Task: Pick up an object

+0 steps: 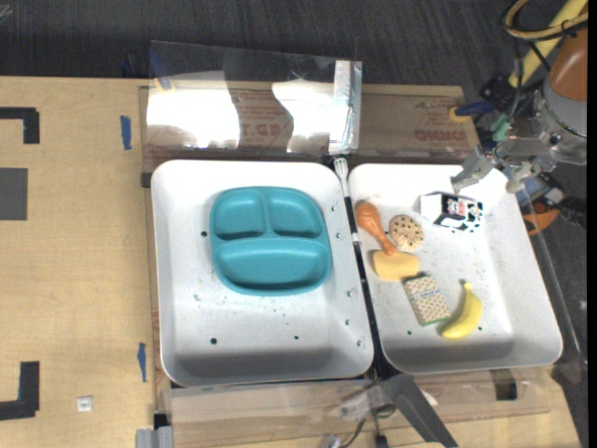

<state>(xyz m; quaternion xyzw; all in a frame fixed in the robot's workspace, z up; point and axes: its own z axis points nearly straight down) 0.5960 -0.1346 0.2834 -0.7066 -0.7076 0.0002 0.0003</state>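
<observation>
2 white bins were seen side by side on the bench. The left bin [177, 325] was taken up by a teal divided plate [270, 239] with 3 sections, sitting roughly in the middle. The right bin [522, 334] was where all the small stuff was found: an orange drumstick-shaped toy [375, 225] near the divider, a round speckled cookie [406, 231] just beside it, and a yellow wedge [396, 266] right below those 2, touching or nearly touching the drumstick's end. A patterned little box [426, 299] was placed a bit lower, and a banana [464, 314] was lying just to its right, curved and tilted. A white card with black and red markings [453, 210] was parked toward the bin's far right corner.

The gripper [485, 168] was seen up at the far right edge of the right bin, near that card, with nothing visibly caught in it. Whether it was spread or pressed together couldn't really be told from this angle. The arm's orange band [571, 68] was visible at the top right.
</observation>
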